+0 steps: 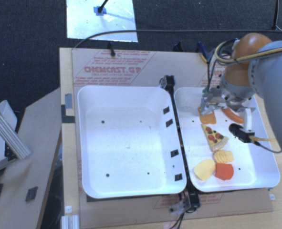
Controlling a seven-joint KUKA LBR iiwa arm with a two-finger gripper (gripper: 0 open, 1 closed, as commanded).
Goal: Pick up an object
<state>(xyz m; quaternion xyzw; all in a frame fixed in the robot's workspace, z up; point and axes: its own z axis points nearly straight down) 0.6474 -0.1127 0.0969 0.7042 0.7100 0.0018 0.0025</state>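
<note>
Orange toast piece [208, 118] lies in the right bin [267, 168], directly under the pincer [210, 106]; whether the pincer is spread or pinching it, I cannot tell. Just below the pincer lies the pizza slice [214, 137], farther below the yellow [204, 169] and red [224, 171] pieces.

Grey arm [274, 68] — orange band, yellow and black cables.

Claw [209, 109] over orange toy [208, 118] (right bin [269, 175])

arm [269, 66] cut off at right edge, gripper [212, 104] partly covering an orange piece [208, 118]
</note>
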